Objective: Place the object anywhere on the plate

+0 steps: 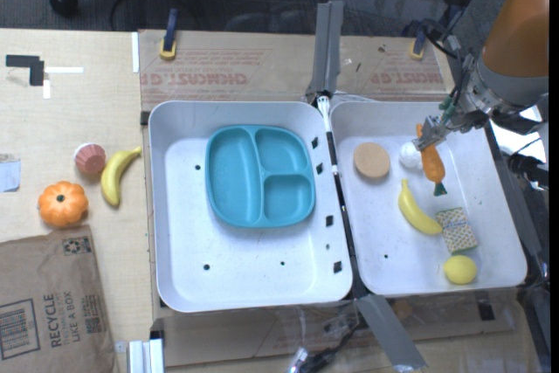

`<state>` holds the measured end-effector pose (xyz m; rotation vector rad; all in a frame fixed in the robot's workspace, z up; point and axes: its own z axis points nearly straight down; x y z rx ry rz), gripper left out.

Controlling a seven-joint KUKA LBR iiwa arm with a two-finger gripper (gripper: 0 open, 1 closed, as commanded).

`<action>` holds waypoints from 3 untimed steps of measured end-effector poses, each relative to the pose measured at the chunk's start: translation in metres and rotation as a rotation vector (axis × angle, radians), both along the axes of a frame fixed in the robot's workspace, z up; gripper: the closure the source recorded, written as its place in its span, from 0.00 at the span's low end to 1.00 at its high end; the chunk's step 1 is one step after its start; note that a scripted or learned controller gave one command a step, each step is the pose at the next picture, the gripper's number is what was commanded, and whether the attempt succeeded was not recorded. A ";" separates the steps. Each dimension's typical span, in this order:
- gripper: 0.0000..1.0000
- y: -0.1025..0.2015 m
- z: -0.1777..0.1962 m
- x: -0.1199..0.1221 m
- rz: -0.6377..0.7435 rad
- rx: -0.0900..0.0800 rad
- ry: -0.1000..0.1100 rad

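Plate: the blue divided plate lies in the left bin.
Carrot: the orange carrot lies in the right bin, well right of the plate, beside a white ball.
Gripper: the gripper hangs at the carrot's upper end; whether its fingers are clenched on it, one cannot tell.
Neighbours: a tan disc, banana and lemon share that bin.

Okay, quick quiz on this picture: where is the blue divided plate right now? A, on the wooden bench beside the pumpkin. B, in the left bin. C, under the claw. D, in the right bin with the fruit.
B: the blue divided plate lies flat in the left bin, apart from the items in the right bin.
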<state>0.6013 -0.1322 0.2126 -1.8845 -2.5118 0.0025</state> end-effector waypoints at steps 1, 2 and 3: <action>1.00 0.057 -0.003 0.036 -0.052 -0.001 0.002; 1.00 0.119 -0.024 0.052 0.044 -0.001 0.002; 1.00 0.185 -0.024 0.050 0.014 -0.002 0.002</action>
